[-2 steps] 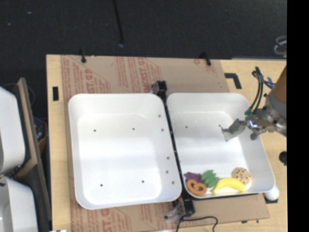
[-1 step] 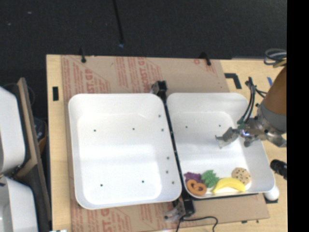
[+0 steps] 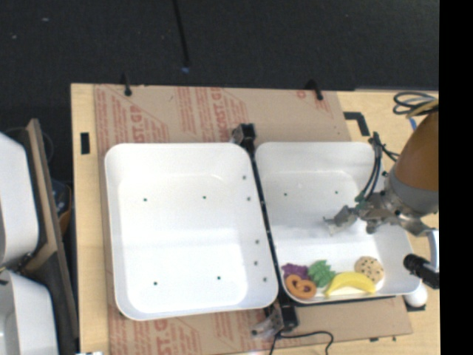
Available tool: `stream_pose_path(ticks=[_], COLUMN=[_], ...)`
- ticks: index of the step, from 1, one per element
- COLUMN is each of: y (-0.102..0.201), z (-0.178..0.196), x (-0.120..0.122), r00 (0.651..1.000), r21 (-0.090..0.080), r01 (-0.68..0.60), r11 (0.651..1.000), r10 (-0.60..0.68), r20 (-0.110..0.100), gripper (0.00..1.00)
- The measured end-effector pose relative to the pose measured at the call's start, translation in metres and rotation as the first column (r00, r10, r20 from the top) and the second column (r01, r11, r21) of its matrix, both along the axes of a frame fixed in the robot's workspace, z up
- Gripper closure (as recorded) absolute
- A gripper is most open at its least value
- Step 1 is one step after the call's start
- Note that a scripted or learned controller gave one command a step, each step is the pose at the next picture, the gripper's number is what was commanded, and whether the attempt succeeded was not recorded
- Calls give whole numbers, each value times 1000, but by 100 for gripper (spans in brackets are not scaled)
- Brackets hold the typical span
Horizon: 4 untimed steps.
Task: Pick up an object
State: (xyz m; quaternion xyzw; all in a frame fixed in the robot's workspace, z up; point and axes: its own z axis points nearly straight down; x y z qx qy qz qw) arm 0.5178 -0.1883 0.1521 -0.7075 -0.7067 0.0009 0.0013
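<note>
A row of small toy foods is lying along the near edge of the right bin: purple grapes, an orange pretzel, a green leafy piece, a yellow banana and a cookie. The pieces are sitting close together, some touching. The gripper is hanging over the middle of the same bin, apart from the row, gripping nothing; I cannot tell whether it is spread or closed. The left bin is sitting just beside.
</note>
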Motion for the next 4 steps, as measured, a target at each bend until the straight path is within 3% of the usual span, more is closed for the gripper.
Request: stream_pose_path(ticks=[1,2,3,4], y=[-1,-8,-9,37], z=[13,73,87,96], x=[1,4,4,16], r00=[1000,1000,1000,1000], r21=[-1,-3,-1,0], r01=[0,-1,-1,-5], r11=[1000,1000,1000,1000], r10=[0,1,1,5], r20=[5,9,5,5], gripper=[100,100,100,100])
